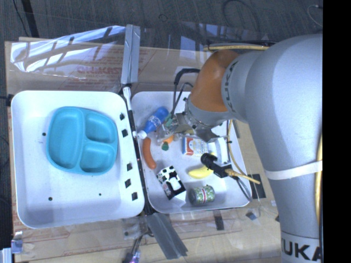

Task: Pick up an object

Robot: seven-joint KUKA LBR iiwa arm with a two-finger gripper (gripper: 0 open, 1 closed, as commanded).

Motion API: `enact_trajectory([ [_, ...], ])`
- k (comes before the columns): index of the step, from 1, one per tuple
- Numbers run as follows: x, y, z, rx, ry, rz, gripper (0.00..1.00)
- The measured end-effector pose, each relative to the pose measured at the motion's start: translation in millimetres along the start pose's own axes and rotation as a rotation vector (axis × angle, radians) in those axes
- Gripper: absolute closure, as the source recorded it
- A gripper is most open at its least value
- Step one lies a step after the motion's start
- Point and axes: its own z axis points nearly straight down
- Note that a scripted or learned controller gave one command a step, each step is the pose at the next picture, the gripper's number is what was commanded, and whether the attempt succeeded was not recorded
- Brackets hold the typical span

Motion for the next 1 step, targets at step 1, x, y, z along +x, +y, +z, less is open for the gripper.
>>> enact_trajectory([
  [1, 27.8, 69.6, -112.9, -0.004, -0.001, -0.042, 1.00],
])
